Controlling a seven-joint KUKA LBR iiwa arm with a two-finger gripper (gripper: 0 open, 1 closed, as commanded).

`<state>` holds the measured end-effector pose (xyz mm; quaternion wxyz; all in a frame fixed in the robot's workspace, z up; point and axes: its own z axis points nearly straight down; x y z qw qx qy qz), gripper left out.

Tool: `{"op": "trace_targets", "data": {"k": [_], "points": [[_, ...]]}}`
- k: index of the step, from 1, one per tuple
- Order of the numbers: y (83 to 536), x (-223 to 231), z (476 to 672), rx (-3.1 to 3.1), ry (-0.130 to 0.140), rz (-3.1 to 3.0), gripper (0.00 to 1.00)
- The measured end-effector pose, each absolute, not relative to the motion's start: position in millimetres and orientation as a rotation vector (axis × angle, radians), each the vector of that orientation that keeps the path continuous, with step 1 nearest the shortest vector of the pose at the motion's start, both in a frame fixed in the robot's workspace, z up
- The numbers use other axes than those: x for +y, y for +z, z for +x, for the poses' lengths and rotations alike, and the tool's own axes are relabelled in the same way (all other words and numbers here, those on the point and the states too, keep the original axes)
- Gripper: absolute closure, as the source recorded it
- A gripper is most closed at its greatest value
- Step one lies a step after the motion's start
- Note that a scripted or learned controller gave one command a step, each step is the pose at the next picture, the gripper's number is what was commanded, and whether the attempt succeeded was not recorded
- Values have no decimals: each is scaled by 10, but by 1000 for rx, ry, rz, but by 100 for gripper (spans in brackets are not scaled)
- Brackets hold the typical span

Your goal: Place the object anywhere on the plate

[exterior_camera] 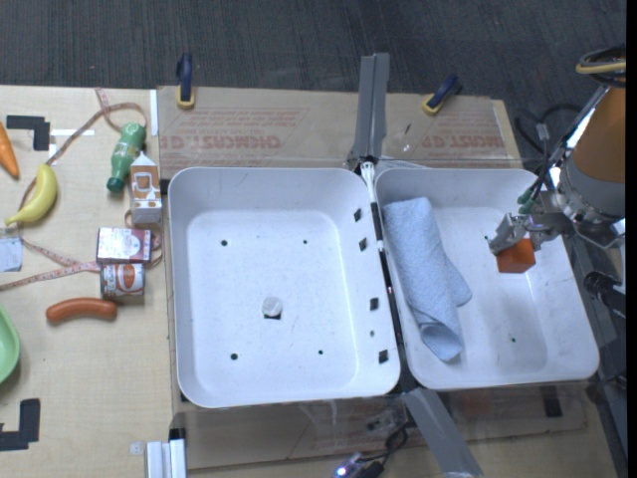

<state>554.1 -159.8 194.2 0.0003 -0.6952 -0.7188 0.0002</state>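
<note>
Camera view, entries listed outward from the arm.

1. Tool (514, 241): over the upper right part of the right bin (498, 327), below the orange wrist band. Whether it is wide or narrow cannot be told at this size.
2. Orange block (516, 258): the task's thing. It touches the tool's lower end, directly under it. Whether it is clamped or merely resting against the tool is not resolved, nor whether it is clear of the bin floor.
3. Blue-grey towel (424, 272): folded, lying lengthwise down the right bin's left half, near the block but apart from it.
4. Left bin (299, 257): holds a small pale disc (272, 309) near its middle.
5. Counter (80, 386): left of both bins, carrying a banana (35, 195), a green bottle (124, 153), a can (124, 280) and a sausage (82, 311).
6. Green dish (4, 352): cut off by the view's left edge; judged the likeliest plate, though too little of it is visible to be sure.

Governing relation: the dish lies well apart from the tool, toward the view's left and slightly lower, beyond the towel and the whole left bin. The coming move is probably a long carry leftward, and it depends on a secure hold.
</note>
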Motion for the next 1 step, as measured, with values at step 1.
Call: {"op": "trace_targets", "data": {"k": [1], "points": [[3062, -1303, 4784, -2091, 5, -2344, 100]]}}
